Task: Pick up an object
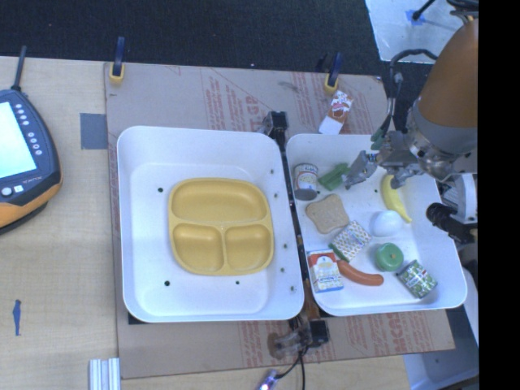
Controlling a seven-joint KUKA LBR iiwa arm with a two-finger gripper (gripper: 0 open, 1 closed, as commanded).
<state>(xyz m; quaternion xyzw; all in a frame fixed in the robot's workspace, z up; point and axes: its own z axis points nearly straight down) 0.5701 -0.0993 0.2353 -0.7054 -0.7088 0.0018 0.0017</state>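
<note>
The right bin [382, 305] holds several toy foods: a small can [305, 177], a green piece [333, 176], a bread slice [327, 214], a banana [396, 200], a white egg [387, 222], a patterned packet [351, 240], a green round item [388, 257], a sausage [360, 275], a small carton [325, 271] and a speckled can [417, 279]. My gripper [375, 177] hangs over the bin's upper part, between the green piece and the banana. It looks open, with nothing between its fingers.
The left bin [130, 218] holds a yellow divided plate [221, 224]. A small red and white packet [337, 110] lies on the cardboard behind the right bin. A control pendant [20, 157] rests at the far left of the bench. The arm's body fills the upper right.
</note>
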